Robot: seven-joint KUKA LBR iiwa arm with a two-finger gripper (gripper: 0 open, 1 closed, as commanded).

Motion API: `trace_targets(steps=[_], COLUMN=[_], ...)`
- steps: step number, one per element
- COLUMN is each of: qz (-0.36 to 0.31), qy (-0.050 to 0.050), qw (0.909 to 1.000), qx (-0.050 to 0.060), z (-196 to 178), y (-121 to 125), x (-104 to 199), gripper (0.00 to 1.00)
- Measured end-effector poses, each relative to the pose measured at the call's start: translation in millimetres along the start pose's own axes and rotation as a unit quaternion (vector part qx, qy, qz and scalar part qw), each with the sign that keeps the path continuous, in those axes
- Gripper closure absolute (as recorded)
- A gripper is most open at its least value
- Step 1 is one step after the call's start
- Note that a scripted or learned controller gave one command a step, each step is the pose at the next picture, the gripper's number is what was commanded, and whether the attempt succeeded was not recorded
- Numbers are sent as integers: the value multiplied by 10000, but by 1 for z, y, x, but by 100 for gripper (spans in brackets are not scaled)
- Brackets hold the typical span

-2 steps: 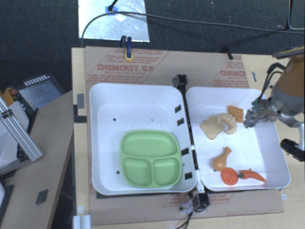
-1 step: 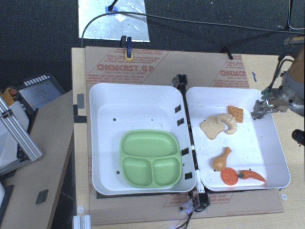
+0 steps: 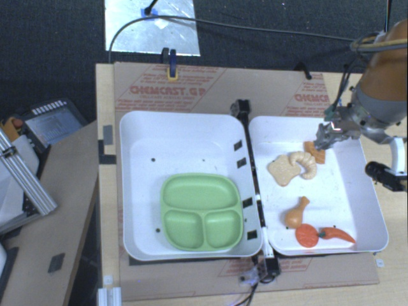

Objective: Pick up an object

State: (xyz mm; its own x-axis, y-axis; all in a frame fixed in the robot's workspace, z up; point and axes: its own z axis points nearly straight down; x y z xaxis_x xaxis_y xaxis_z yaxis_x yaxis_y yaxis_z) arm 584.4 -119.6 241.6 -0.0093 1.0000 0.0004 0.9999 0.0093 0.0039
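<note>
Pincer low over orange block, possibly touching; right bin

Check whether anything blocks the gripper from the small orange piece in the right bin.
Nothing visible does. The gripper hangs right over the orange piece at the back of the right bin; the pale croissant lies beside it, not over it.

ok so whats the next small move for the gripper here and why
Probably a short drop straight down. The gripper hangs at the far side of the right bin, directly over the small orange block, which lies beside the croissant and the bread slice. Nothing shows between its fingertips, so lowering around the block seems the likeliest step.
</note>
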Motion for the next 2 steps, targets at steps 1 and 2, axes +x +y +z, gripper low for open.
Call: trace_targets(steps=[1,2], qz=[4,-5], qy=[3,7], qw=[10000,10000], qx=[7,1], z=[11,1], y=[14,26], x=[46,101], gripper=[100,100])
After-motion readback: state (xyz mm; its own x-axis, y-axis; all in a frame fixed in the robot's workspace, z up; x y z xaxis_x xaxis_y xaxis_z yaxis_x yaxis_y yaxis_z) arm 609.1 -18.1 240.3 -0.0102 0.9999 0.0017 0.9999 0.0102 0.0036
